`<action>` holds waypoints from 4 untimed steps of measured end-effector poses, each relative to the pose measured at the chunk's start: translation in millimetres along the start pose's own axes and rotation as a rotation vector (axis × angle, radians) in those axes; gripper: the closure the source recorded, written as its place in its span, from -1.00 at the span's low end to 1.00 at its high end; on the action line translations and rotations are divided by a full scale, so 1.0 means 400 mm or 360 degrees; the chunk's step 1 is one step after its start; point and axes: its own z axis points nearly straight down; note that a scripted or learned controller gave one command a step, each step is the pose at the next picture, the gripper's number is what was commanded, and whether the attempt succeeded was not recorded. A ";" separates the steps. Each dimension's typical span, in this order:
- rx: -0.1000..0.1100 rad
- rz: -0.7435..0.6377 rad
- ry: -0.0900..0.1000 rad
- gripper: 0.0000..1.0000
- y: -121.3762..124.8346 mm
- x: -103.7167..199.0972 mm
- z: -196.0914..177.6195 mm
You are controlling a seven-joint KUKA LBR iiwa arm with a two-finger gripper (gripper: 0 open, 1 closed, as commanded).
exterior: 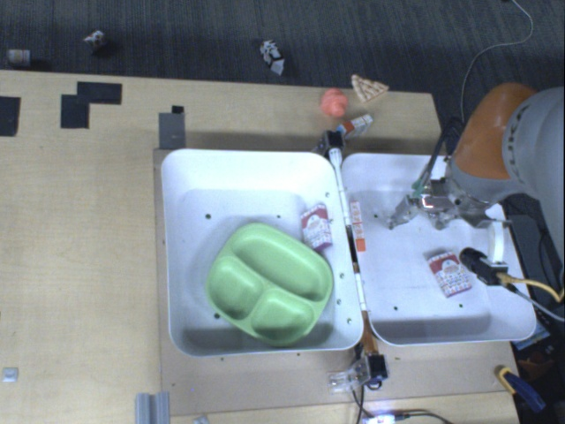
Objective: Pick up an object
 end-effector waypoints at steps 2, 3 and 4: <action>-0.0001 0.0001 -0.0001 -1.00 -0.074 -0.125 -0.001; -0.0003 0.0002 -0.0001 -1.00 -0.163 -0.067 -0.003; -0.0014 0.0001 -0.0003 1.00 -0.157 -0.067 -0.033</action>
